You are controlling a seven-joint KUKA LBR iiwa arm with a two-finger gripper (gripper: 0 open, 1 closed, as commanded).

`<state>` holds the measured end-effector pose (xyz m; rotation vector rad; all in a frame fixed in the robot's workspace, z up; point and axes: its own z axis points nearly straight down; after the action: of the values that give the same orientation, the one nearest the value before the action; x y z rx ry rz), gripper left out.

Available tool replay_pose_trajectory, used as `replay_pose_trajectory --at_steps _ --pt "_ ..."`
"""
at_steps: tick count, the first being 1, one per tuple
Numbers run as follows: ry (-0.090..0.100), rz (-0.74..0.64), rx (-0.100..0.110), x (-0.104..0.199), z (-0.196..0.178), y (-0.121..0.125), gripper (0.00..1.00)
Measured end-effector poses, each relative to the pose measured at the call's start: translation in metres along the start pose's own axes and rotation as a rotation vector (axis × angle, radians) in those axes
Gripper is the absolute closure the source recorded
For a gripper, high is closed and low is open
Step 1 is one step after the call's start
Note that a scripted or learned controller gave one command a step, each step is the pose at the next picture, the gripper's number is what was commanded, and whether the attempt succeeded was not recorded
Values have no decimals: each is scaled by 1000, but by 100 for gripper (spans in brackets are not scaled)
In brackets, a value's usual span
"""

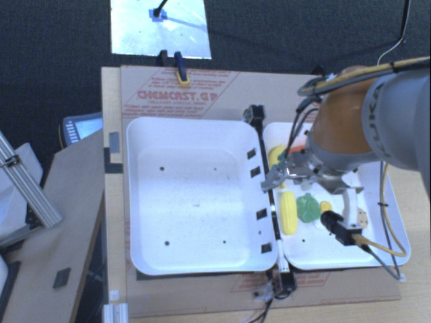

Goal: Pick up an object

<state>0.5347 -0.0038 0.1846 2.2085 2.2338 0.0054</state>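
The right bin [387,237] holds a long yellow corn-like piece [288,212] lying lengthwise near its left wall. A green lumpy object [309,208] lies beside it, and a small yellow bit [325,206] sits just right of that. Another yellow object [276,155] peeks out further back, partly hidden by the arm. A pale speckled piece [362,216] lies to the right. My gripper [283,175] hangs low over the left part of this bin, just behind the corn-like piece, under the grey wrist [337,157] with its orange band [343,120].
The left bin [195,194] sits beside the right one, with black clips [259,173] along the shared wall. A black connector [339,227] and a yellow cable [387,247] trail off the arm over the right bin. A brown board [178,89] lies under both bins.
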Motion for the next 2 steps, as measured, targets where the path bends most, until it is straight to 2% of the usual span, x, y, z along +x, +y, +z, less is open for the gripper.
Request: replay_pose_trajectory --at_steps 1,2 --pt "-8 17 -10 -92 -83 31 0" --pt "-2 6 3 -70 5 83 0"
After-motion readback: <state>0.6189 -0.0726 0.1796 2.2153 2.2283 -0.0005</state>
